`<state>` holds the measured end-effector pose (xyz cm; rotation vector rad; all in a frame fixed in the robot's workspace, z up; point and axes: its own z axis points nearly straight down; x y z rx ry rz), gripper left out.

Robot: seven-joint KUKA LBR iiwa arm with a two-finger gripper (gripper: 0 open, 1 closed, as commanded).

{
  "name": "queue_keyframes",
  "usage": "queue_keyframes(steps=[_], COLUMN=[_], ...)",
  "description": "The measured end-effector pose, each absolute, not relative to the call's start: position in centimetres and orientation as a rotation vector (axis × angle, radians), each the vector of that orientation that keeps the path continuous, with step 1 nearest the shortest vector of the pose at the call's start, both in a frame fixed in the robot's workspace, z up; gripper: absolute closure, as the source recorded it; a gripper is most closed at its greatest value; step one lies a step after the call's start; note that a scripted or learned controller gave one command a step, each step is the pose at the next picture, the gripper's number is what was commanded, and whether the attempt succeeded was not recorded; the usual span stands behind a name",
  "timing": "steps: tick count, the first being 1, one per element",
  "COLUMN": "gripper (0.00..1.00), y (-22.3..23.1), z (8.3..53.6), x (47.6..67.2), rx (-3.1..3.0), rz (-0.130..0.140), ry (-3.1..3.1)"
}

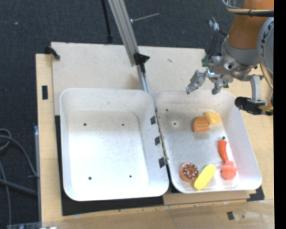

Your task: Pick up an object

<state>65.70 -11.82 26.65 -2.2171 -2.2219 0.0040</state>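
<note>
Two shallow white plastic bins side by side on bench: left bin (71,128), right bin (243,142). Grey two-finger gripper (206,86) above far edge of right bin, fingers spread apart, nothing between them. In right bin: orange-brown block (200,124) touching pale yellow block (212,118) near far side; orange carrot-shaped toy (225,157) along right wall; brown frosted doughnut toy (188,171) just beside yellow banana-shaped toy (204,176) at near edge. Gripper well apart from all toys.
</note>
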Motion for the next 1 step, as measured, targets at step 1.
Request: queue_keyframes(steps=[1], gripper=[0.0], y=[-11.84], z=[26.98], x=[65.77], rx=[-2.219], rz=[0.001], ry=[-2.227])
